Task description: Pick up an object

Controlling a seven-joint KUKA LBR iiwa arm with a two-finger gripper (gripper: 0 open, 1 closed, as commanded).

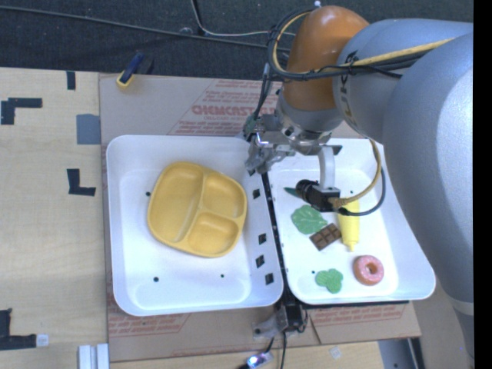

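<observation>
Lying in left bin (184, 283): yellow plate (197, 207) — in right bin (401, 233): donut (368, 270); gripper (261, 154) state unclear.

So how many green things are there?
2, both in the right bin: a leaf beside the brown bar, a sprig left of the pink doughnut. The arm may hide more.

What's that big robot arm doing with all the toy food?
The robot arm is trying to pick something up. Its gripper is right over the wall between the two white bins, at the far end. Nothing has been lifted. The left bin has a yellow divided plate. In the right bin lie a green leaf, a brown chocolate piece, a yellow bottle, a pink donut and a small green piece.
</observation>
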